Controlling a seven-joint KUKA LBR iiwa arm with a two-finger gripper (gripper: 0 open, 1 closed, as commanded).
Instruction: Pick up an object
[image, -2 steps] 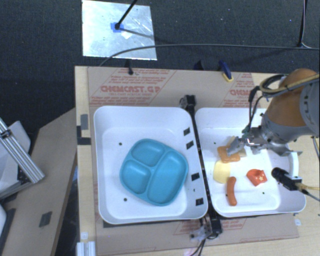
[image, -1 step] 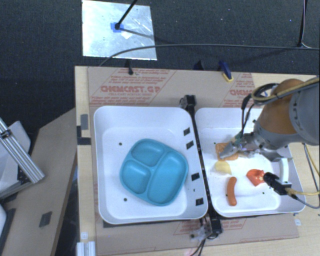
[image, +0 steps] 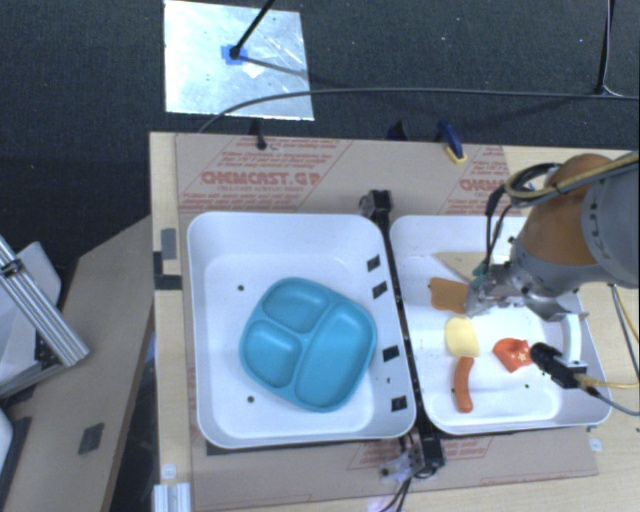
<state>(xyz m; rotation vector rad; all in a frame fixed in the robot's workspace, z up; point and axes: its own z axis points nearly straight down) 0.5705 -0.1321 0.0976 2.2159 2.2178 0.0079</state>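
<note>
The bench (image: 300, 165) is carrying two white bins: the left bin (image: 215, 300) is holding a blue divided plate (image: 305, 342). In the right bin (image: 420, 250), the gripper (image: 482, 297) is hovering over an orange-brown piece (image: 447, 293). A yellow piece (image: 461, 336), a sausage (image: 463, 384) and a red piece (image: 512, 352) are lying nearer the front wall.

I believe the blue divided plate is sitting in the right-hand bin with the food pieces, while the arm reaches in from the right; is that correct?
Not quite. The camera view shows the blue divided plate alone in the left bin. The food pieces, namely the yellow piece, the orange sausage and the red piece, lie in the right bin. The arm does reach in from the right.
</note>
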